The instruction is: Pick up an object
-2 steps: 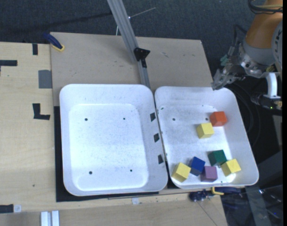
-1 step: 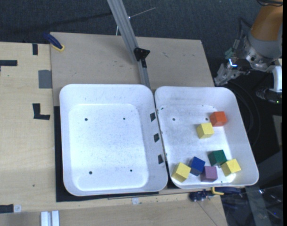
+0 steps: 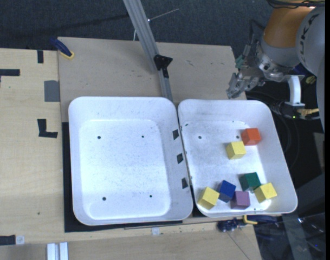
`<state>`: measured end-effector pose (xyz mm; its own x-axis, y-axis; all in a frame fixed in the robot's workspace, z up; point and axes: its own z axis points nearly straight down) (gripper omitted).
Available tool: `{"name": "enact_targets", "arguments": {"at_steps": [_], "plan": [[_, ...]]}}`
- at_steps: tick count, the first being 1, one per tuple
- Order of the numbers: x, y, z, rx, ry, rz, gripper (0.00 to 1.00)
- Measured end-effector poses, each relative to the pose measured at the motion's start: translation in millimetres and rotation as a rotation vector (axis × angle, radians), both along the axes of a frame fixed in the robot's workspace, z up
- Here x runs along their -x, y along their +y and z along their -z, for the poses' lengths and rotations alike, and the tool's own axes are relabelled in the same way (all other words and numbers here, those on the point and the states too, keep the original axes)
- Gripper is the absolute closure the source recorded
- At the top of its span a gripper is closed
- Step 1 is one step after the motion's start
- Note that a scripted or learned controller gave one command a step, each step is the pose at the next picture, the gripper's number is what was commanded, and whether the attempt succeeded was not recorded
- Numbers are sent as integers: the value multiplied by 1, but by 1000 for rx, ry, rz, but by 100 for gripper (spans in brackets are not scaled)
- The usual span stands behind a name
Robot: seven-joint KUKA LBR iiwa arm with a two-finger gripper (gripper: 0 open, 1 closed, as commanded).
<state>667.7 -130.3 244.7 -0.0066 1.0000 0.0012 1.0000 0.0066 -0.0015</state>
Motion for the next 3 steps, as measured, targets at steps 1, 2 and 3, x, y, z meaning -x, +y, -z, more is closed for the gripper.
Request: {"name": "enact_targets", "arguments": {"at_steps": [1, 2, 3], "plan": [[10, 63, 5, -1, 0, -1, 100], [13, 115, 18, 0, 2, 0, 100], [17, 176, 7, -1, -2, -1, 100]]}}
